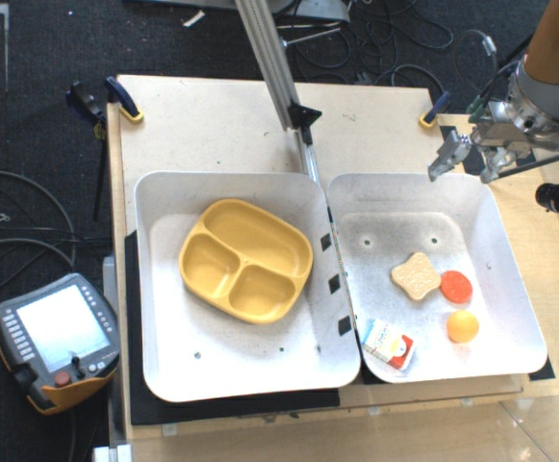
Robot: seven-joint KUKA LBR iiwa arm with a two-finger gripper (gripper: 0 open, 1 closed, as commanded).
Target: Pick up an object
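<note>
The grey arm with its orange band enters from the right, and its pincer (464,159) hangs above the far rim of the right shallow white bin (505,258); whether it is wide or narrow cannot be told, and nothing is seen in it. That bin contains a tan toast-shaped slice (416,275), a red round disc (456,286) touching it, an orange ball (463,326) and a small white carton (389,345). The left white bin (164,354) holds a yellow three-compartment plastic tray (246,260). Both bins rest on the pale wooden desk (221,123).
</note>
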